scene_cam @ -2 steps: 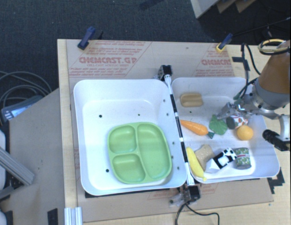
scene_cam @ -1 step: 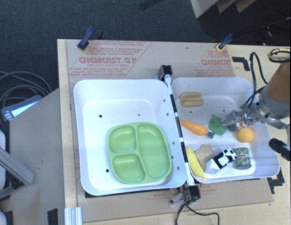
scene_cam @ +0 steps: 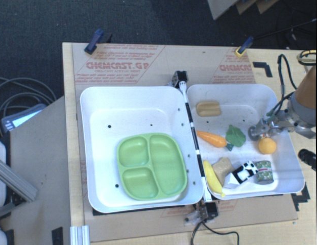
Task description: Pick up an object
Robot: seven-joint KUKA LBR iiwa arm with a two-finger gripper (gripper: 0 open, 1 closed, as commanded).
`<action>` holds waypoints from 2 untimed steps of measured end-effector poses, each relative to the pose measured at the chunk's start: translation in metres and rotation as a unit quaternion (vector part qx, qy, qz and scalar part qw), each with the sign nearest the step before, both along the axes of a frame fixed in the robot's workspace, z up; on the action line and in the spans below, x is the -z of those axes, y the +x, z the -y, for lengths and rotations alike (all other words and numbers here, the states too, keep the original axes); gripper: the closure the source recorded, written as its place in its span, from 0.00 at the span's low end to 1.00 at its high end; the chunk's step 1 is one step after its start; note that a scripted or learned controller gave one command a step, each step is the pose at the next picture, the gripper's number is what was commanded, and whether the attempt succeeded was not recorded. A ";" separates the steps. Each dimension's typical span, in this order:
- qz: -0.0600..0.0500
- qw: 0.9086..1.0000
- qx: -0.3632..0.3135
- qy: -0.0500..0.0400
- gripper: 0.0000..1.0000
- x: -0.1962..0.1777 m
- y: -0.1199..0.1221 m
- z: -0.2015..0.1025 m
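Item: your gripper [scene_cam: 260, 131] is hovering in the right bin [scene_cam: 286, 182]; jaw state cannot be told. Orange ball [scene_cam: 267, 146] is lying just below the jaws, carrot [scene_cam: 212, 139] well to their left.

floor: dark carpet [scene_cam: 71, 9]; cables [scene_cam: 15, 93] left; bench: plywood [scene_cam: 148, 60]

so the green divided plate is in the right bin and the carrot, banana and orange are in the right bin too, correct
Not quite. The camera view shows the green divided plate lying in the left bin, alone there. The carrot, banana and orange are in the right bin, as you said.
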State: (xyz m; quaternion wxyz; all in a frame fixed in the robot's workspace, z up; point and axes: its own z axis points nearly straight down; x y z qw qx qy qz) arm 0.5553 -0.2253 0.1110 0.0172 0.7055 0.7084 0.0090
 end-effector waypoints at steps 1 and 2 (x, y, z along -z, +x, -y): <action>-0.018 1.000 0.001 0.006 1.00 0.025 0.012 -0.083; -0.017 1.000 0.002 0.005 1.00 -0.085 0.003 -0.062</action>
